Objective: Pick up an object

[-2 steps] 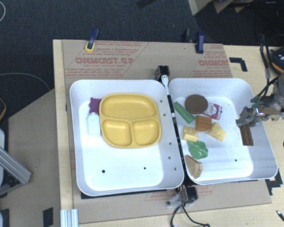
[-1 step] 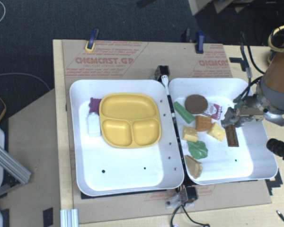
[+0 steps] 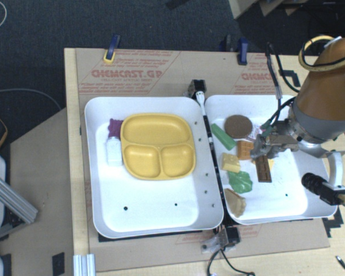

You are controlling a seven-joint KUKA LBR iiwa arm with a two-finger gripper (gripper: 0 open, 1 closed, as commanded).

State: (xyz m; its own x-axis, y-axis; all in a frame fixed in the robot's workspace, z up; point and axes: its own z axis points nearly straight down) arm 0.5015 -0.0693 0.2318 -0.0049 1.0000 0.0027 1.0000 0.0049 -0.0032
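Over right bin [image 3: 287,203], gripper [image 3: 263,149] low among clutter; finger spread hard to read, cannot tell; brown block [image 3: 264,169] just below it, orange piece [image 3: 244,149] beside, green piece [image 3: 240,181] nearby
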